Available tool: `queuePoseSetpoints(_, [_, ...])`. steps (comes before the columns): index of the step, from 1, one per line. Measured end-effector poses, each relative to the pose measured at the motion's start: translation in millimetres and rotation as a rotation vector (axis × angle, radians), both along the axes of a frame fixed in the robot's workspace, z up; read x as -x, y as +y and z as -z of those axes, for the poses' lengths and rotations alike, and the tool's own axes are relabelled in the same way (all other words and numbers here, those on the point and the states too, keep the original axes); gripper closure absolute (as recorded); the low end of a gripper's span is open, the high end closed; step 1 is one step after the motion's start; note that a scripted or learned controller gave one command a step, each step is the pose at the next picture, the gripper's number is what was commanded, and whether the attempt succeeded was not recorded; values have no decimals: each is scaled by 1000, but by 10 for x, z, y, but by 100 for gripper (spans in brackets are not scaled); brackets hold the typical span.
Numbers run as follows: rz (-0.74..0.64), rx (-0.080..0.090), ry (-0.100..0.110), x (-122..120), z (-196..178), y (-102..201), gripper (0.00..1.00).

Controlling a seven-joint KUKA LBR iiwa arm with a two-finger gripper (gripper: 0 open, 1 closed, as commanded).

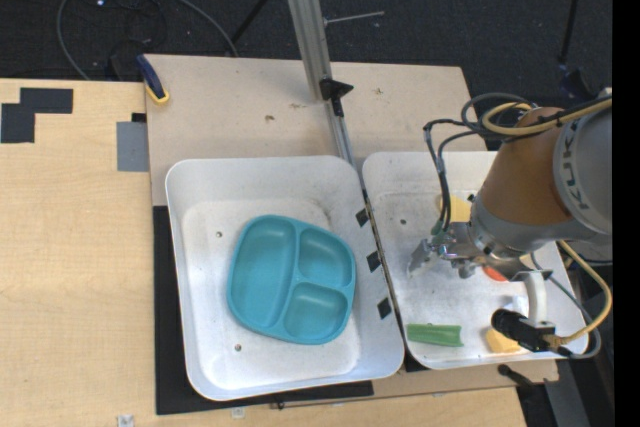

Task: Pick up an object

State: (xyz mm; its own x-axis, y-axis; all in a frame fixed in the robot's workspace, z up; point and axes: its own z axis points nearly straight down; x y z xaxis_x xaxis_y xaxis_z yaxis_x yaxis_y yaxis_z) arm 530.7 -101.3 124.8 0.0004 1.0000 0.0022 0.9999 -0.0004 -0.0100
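The gripper (432, 253) hangs low over the floor of the right bin (400, 205), just beyond the green block (433, 334) and apart from it, probably lowered there to try for a loose piece. From this angle I cannot tell how wide its jaws stand or whether they hold anything. The block is a small, flat-sided bar, matte and likely rigid, lying on its long face, so it should suit a pinch across its narrow width. Near the block's right end sits a yellow wedge (499, 342), partly hidden. Well left of the block, a smooth teal divided plate (292, 280) lies flat in the left bin (200, 205), too broad to pinch easily.
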Motion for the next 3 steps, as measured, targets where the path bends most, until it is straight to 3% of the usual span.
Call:
queuePoseSetpoints(1, [0,-1,-9,-25,300,-13,0])
queuePoseSetpoints(2, [3,-9,-17,-54,184,22,100])
queuePoseSetpoints(3, [-1,2,-11,14,-270,-4,100])
